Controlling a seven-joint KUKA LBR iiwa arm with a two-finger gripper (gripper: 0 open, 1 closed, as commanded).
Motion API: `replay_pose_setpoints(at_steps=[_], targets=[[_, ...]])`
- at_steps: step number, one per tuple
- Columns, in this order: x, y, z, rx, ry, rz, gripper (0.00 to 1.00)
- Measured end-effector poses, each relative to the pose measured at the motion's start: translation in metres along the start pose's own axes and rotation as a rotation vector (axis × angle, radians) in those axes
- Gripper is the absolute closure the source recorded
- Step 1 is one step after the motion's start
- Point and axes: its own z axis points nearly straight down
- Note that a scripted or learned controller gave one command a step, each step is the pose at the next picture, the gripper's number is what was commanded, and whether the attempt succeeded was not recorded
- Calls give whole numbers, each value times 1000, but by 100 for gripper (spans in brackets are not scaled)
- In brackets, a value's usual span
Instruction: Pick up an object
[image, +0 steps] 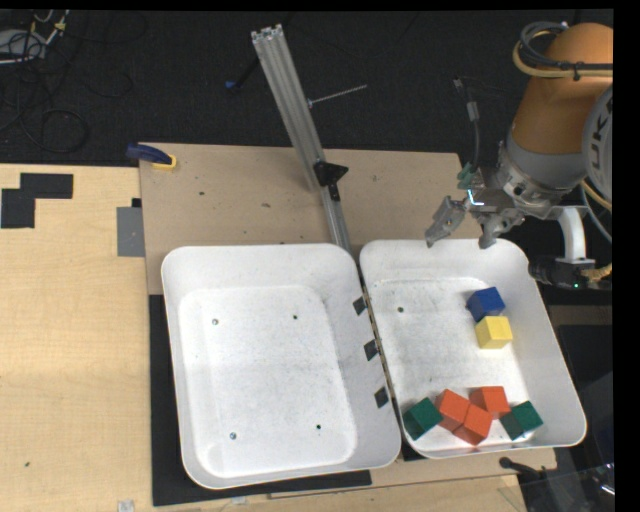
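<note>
My gripper (464, 232) hangs over the far edge of the right bin (430, 340), fingers spread open with nothing between them. Below it in that bin lie a blue cube (486, 300) and, touching its near side, a yellow cube (493, 331). At the bin's near end a cluster sits together: a green block (422, 415), two orange-red blocks (466, 413), and another green block (521, 419). The gripper is well above and behind all of them.
The left bin (262, 365) lies beside the right one, joined by black clips (370, 348). A slanted aluminium rail (297, 110) rises behind the bins. A blue-and-yellow clamp (152, 155) sits on the bench's far left corner.
</note>
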Motion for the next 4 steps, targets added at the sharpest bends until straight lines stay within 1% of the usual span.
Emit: replay_pose_setpoints(at_steps=[1,2,4], targets=[[0,1,-3,-5,-1,-1,0],[5,-4,42,0,-1,1,0],[3,-1,171,2,0,5,0]])
